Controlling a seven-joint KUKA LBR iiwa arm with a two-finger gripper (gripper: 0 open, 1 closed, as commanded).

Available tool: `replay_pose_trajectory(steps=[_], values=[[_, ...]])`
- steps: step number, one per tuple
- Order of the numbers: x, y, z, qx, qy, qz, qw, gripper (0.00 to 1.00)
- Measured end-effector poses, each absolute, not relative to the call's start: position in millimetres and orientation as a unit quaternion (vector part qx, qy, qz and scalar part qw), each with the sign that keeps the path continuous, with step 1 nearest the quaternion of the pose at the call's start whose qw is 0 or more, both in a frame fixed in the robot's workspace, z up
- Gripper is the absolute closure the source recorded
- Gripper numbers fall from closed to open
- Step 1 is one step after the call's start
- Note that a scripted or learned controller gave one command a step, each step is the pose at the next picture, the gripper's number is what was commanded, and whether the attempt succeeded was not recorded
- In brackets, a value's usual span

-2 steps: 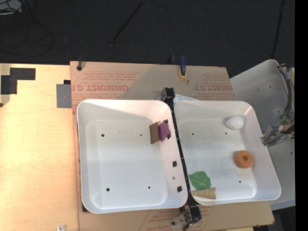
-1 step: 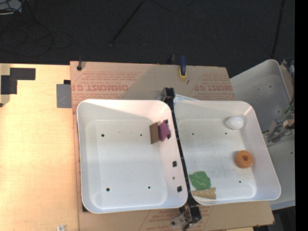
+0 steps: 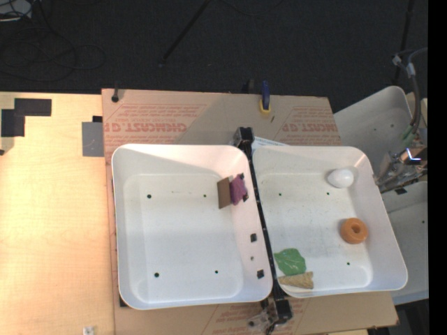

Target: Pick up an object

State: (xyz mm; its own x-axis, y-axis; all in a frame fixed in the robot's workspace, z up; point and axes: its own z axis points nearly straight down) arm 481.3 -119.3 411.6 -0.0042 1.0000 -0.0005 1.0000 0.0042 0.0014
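Note:
In the left bin, a purple object leans against a brown block close to the right wall. The right bin holds a white ball near its far right corner. An orange ring lies flat toward its right side. A green crumpled piece sits at the near left of that bin, with a tan wedge just in front of it by the near rim.
Both bins rest on a cardboard sheet. A black bracket strip runs between them. A blue and yellow clamp grips the cardboard's far edge. Wooden bench top spreads to the left. Grey hardware stands at the right.

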Motion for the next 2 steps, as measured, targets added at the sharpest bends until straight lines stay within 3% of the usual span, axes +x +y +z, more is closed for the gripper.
replay_pose_trajectory(steps=[1,2], values=[[475.3,-219,476,0.710,0.704,-0.0004,0.004,1.00],[514.0,-159,402,0.705,0.709,-0.0015,-0.003,1.00]])
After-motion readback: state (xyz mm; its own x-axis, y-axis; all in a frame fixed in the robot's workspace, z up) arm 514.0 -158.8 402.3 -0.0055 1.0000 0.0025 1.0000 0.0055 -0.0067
